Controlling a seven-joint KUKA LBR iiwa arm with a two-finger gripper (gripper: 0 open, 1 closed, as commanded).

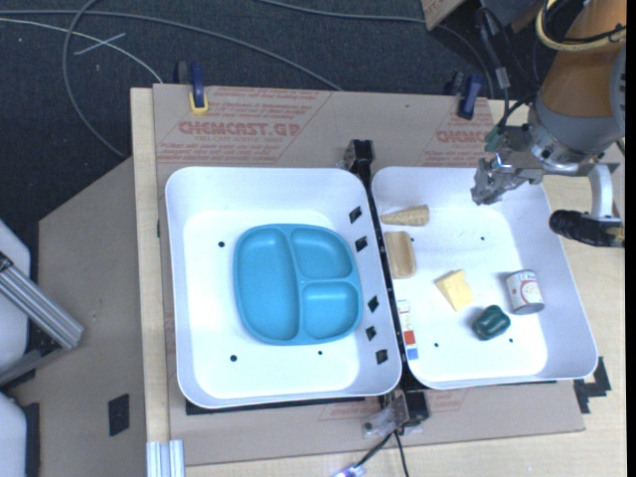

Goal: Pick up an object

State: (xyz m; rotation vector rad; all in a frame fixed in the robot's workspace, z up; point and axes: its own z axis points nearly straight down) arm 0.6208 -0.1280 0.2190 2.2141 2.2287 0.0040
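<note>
Green lump (490,322) lies low in the right bin (566,356), beside a small can (523,291).
My hand (489,182) hovers at the bin's top edge, well apart from them; I cannot tell its grip.

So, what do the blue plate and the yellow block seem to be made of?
The blue plate looks like moulded plastic: one even colour, rounded dividers between three compartments, a soft sheen. The yellow block looks matte and slightly porous, perhaps foam or sponge, though the view leaves it open.
</note>
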